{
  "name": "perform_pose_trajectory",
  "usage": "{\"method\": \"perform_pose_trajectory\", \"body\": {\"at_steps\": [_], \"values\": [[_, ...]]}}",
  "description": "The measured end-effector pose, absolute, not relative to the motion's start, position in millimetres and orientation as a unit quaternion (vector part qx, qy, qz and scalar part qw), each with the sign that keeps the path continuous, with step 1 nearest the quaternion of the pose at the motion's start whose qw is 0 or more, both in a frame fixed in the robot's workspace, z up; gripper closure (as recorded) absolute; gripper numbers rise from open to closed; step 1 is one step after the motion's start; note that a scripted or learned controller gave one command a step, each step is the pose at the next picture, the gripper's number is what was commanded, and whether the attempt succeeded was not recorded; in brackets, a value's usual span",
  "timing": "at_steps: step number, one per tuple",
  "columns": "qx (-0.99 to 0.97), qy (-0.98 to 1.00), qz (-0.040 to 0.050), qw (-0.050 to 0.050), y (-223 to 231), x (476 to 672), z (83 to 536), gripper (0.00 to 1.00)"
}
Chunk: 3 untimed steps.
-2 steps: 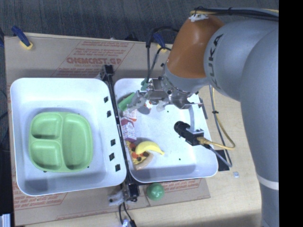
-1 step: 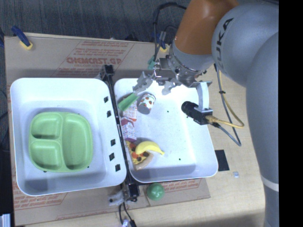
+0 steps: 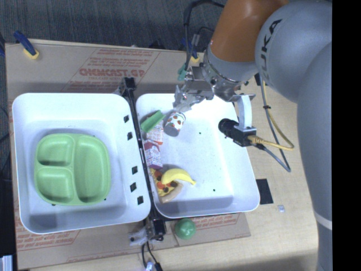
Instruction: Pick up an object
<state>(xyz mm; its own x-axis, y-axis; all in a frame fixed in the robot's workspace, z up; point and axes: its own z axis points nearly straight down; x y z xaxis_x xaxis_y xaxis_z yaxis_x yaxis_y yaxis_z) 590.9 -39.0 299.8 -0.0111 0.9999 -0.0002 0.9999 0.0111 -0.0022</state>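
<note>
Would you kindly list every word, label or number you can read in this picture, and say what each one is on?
"KUKA": partly seen, in dark letters on the grey arm.
"CHEMCAST GP": large red print on the brown cardboard, blurred, so the reading is uncertain.
Smaller red lines above and below that print: too blurred to read.
Red print on the cardboard's front edge: too small to read.
Red and white wrapper in the right bin: print unreadable.

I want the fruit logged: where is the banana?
The banana lies in the right bin, near its front-left corner, resting against the pizza slice toy.
</note>
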Motion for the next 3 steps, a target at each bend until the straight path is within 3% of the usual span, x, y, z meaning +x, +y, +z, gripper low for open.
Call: {"method": "perform_pose_trajectory", "body": {"at_steps": [1, 2, 3], "values": [[-0.705, -0.710, 0.0026, 0.002, 11, 633.3, 190, 1.00], [-0.704, -0.710, 0.0027, 0.002, 51, 616.1, 206, 1.00], [-0.703, -0.711, 0.0021, 0.001, 134, 569.3, 234, 1.00]]}}
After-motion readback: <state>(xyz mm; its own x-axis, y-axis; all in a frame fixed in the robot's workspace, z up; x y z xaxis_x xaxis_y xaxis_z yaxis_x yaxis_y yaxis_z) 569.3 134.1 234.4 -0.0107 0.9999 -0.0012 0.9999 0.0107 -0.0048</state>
